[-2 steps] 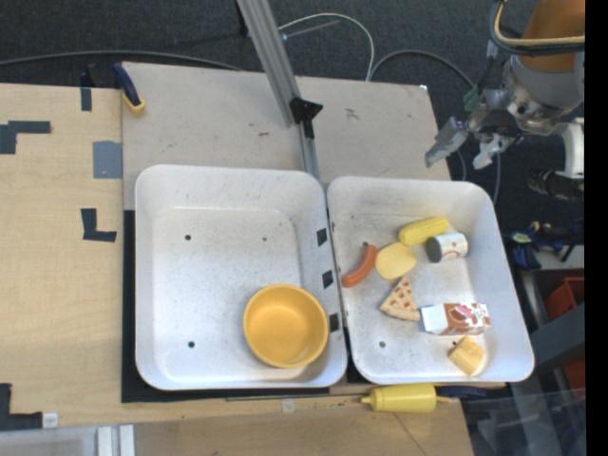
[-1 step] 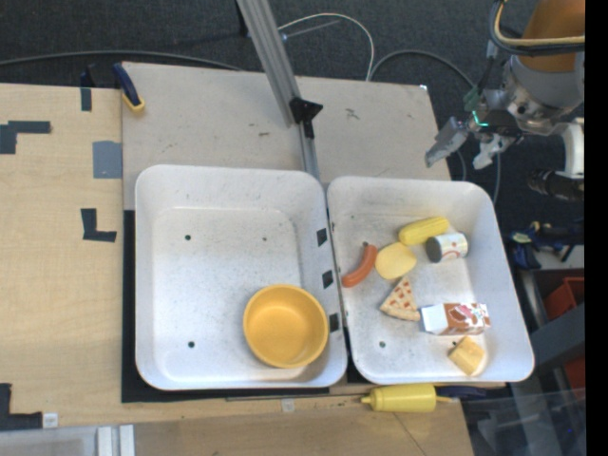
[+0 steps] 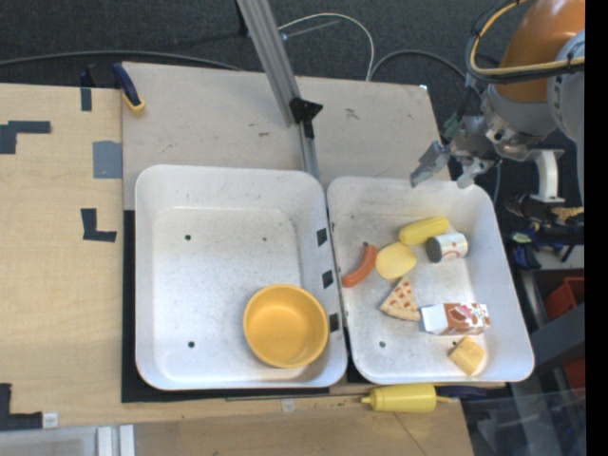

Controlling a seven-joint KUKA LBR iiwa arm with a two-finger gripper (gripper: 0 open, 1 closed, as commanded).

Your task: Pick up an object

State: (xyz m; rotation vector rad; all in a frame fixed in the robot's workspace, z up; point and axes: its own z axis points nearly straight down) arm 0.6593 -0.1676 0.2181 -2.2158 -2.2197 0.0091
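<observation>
- The gripper [image 3: 445,166] hangs at the upper right of the frame, above the far edge of the right bin [image 3: 503,283]; its fingers stand apart with nothing between them.
- In that bin, right of centre, lie a yellow corn cob [image 3: 423,230], a small can [image 3: 446,247], a sausage [image 3: 358,265], a pizza slice [image 3: 401,301] and a carton [image 3: 456,318].
- A yellow bowl [image 3: 285,325] sits in the left bin [image 3: 190,255], at its lower right corner.

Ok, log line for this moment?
end effector: above right bin far rim, holding nothing | yellow bowl: left bin | pick: not started
</observation>
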